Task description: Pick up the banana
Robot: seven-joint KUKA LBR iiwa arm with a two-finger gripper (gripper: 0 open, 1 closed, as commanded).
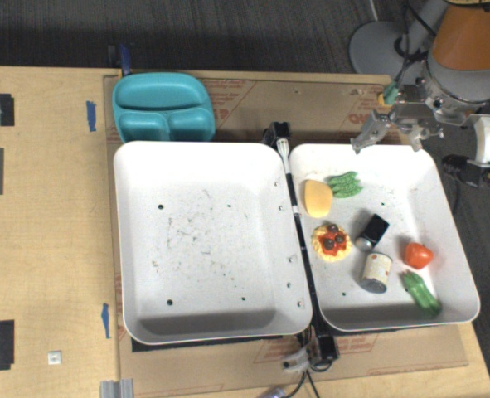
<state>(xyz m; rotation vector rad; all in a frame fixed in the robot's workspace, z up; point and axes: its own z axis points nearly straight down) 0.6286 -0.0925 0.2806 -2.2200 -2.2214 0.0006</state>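
No object with a clear banana shape shows among the items in the right bin (453, 222). The closest in colour is a rounded yellow piece (317, 197) near the bin's far left corner, next to a green leafy item (344, 184). My gripper (390, 138) hangs over the far rim of the right bin, open, with nothing between its fingers. It is up and to the right of the yellow piece, well apart from it.
The right bin also holds a small pizza-like toy (331, 241), a black block (373, 230), a can (377, 271), a tomato (418, 255) and a green vegetable (420, 293). The left bin (128, 222) sits alongside. A teal divided tray (163, 106) stands behind it.
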